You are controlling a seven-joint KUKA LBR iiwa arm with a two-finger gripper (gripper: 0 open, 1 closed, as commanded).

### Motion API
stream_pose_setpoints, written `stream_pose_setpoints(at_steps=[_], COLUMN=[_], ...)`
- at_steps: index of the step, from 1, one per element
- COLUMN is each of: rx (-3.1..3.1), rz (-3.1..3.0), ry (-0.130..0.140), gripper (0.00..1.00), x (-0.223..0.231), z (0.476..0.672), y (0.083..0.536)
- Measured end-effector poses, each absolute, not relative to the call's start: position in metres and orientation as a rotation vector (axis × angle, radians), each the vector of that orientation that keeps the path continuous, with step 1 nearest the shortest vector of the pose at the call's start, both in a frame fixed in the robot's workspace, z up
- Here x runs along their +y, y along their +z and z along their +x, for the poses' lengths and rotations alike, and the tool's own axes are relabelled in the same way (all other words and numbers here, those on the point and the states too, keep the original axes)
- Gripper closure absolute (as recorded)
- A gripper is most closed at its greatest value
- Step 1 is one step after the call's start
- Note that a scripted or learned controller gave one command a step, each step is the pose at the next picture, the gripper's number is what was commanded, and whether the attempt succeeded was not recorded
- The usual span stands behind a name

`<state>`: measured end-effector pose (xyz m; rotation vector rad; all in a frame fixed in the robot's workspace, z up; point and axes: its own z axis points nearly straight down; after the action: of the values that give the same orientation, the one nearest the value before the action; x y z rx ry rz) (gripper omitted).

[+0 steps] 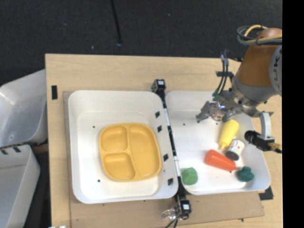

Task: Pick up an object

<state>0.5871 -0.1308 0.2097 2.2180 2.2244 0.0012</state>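
The yellow bottle (228, 132) lies on its side in the right bin (190, 127), a smooth, rounded plastic shape. Its long axis runs from the upper right down to the lower left, and its upper end sits just beneath the hand (214, 112). Just below its lower end lies a small white cylinder (234, 148) with a dark end face. Beside that, an orange carrot-shaped toy (220, 160) lies tapered, its long axis running from upper left to lower right. A lumpy, dark green toy (245, 174) rests near the bin's lower right corner, and a lighter green rounded block (190, 175) sits near the lower left corner.

The hand hovers over the upper part of the right bin, grey and metallic; whether it is wide or narrow cannot be told here, and nothing is seen between its parts.

The left bin (85, 113), shallow, white and glossy with rounded corners, holds a yellow divided plate (129, 151) with three compartments. Both bins rest on the pale wooden desk (95, 70).
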Motion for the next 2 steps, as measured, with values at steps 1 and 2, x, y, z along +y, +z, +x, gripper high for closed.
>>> stream_pose_setpoints(at_steps=[1, 2], rx=[2.223, 2.219], rz=[2.222, 2.224], ry=[-0.006, -0.005], gripper=[0.0, 0.0], x=[-0.126, -0.13], z=[0.58, 0.588], y=[0.162, 0.116])
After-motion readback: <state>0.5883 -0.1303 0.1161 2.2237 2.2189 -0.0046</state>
